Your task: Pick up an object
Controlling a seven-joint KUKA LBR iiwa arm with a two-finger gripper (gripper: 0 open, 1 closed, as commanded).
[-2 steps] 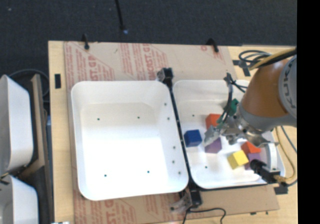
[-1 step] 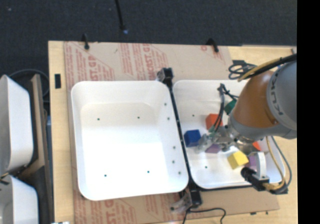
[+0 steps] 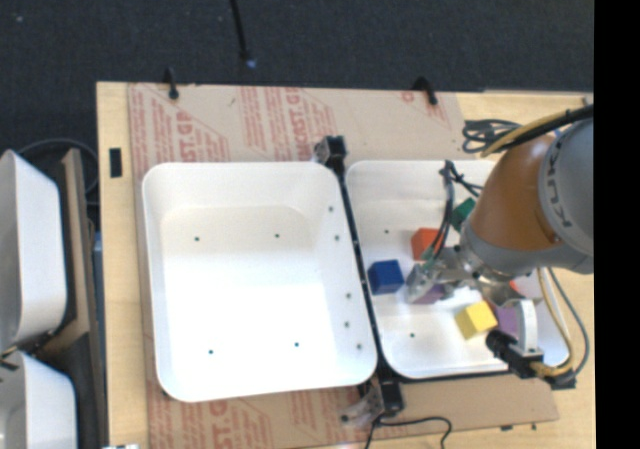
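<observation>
Faintly, red print runs across the cardboard point(image 3: 250, 122) at twelve o'clock, unreadable from here. In the right bin point(image 3: 400, 337), the blue block point(image 3: 385, 277) sits at nine o'clock of my pincer point(image 3: 428, 282); orange block point(image 3: 425, 240) at twelve, yellow block point(image 3: 476, 319) at four. Whether my pincer has closed on anything, I cannot tell.

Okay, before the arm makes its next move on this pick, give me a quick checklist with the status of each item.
1. Gripper down inside the right bin: ok, it sits low among the objects.
2. Gripper holding something: cannot tell, the wrist blocks the view of what lies under it.
3. Blue block free to pick: ok, it lies just left of the gripper, apart from the bin wall.
4. Yellow block free to pick: ok, though it lies close under the arm.
5. Orange block visible: not ok, partly hidden by the arm.
6. Left bin ready as a drop spot: ok.
</observation>
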